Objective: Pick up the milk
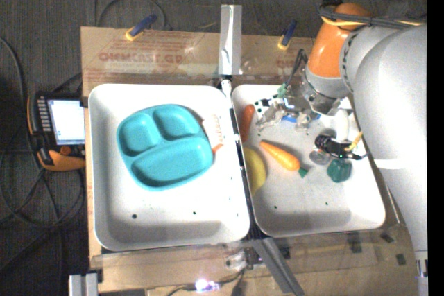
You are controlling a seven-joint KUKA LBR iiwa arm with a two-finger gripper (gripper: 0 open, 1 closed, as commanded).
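**Tool low in the right bin's far corner**

Tool (pixel 277 111) sits low in the far left part of the right bin (pixel 347 215), below the arm's orange band (pixel 326 55); whether it is parted or closed cannot be told, nor whether anything sits in it. Just right of it, against the arm's grey body, stands a small white piece (pixel 342 125) that may be the milk, though that is unsure. Nearer the front lie an orange carrot (pixel 281 154), a yellow piece (pixel 255 170) at the bin's left wall, and a dark green item (pixel 338 170). Over in the left bin (pixel 139 225) rests a turquoise divided plate (pixel 165 145). Both bins stand on the desk (pixel 166 59).
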